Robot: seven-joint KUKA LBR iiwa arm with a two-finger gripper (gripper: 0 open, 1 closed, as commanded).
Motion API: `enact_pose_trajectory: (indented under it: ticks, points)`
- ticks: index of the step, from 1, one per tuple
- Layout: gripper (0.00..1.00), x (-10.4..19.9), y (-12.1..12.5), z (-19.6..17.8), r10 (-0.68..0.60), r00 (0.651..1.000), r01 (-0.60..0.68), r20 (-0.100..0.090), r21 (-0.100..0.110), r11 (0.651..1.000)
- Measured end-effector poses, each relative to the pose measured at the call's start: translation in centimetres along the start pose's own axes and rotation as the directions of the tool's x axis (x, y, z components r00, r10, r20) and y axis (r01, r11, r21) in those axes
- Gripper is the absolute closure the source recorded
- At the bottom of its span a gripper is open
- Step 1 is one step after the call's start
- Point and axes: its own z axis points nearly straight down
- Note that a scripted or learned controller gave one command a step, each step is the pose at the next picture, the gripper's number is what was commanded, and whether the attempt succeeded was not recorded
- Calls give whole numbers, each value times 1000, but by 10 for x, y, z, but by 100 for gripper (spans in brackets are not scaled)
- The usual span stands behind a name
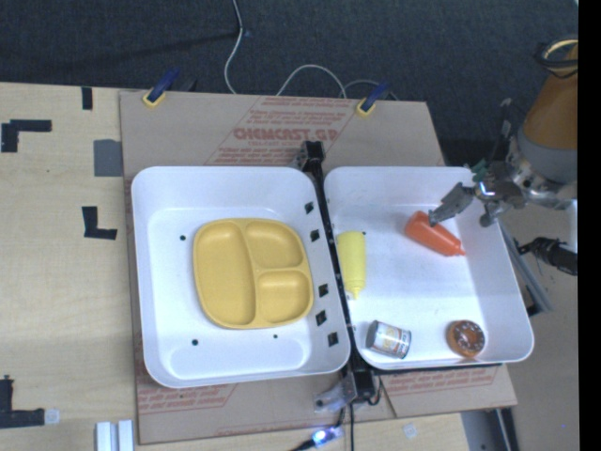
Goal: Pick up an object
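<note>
An orange carrot-shaped toy [434, 234] lies in the upper right of the right bin [488, 280]. A yellow banana-like piece [352, 262] rests by that bin's left wall. A small metal can [388, 339] lies on its side near the front, and a brown doughnut [466, 337] sits in the front right corner. My gripper [465, 208] hovers at the bin's right rim, just above and to the right of the carrot, with its fingers spread and nothing between them.
The left bin [155, 252] holds a yellow divided plate [252, 272]. A black divider with clips [324, 252] runs between the bins. Both bins rest on a cardboard sheet [272, 130] on the wooden bench, with cables at the back.
</note>
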Motion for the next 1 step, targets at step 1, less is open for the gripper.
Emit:
enact_pose_trajectory:
  ticks: [1]
  points:
    - [0,3,0,44,0,1000,0,1,-1,1000]
